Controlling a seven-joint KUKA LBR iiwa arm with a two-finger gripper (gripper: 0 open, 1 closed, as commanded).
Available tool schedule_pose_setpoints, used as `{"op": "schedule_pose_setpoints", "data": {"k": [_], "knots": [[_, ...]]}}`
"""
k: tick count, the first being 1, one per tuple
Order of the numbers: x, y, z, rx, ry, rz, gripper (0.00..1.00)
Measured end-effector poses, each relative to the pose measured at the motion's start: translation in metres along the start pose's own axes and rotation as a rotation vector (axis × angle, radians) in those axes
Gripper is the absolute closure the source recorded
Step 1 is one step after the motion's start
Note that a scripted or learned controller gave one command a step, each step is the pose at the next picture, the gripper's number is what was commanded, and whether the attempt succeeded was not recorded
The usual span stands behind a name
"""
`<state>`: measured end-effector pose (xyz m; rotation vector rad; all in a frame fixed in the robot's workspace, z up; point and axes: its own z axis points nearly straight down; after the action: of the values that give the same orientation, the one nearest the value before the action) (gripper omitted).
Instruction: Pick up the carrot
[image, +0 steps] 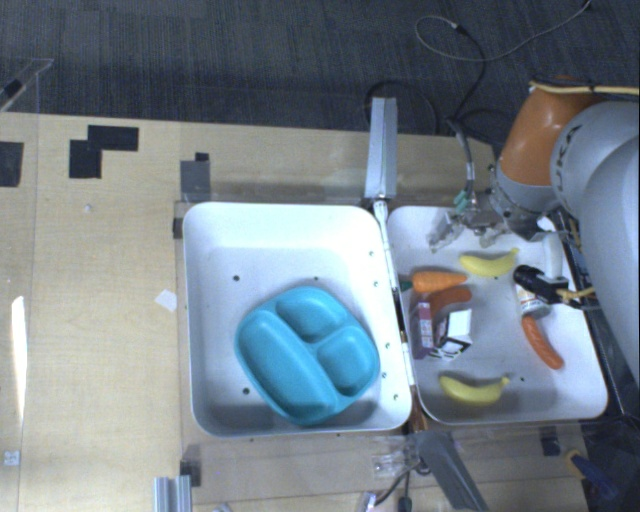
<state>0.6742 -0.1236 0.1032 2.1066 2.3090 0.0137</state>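
The carrot (436, 281), orange and tapered, lies in the right bin (560, 400) near its left wall. A brownish sausage (450, 297) lies directly against its front side. My gripper (466, 231) hangs over the back of the right bin, behind and slightly right of the carrot, and apart from it. Its fingers (441, 236) are spread open with nothing between them.
In the right bin are a yellow banana (488, 263) right of the carrot, a second banana (474, 388) at the front, an orange-red sausage (541, 342) at the right, and a maroon bar (424, 327) beside a white card (457, 327). A blue divided plate (305, 352) sits in the left bin (215, 300).
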Motion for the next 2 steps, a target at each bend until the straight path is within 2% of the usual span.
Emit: {"op": "schedule_pose_setpoints", "data": {"k": [1,2], "knots": [[0.041,-0.019,0.015,0.010,0.004,0.171,0.00],[0.042,-0.016,0.002,0.002,0.004,0.166,1.00]]}}
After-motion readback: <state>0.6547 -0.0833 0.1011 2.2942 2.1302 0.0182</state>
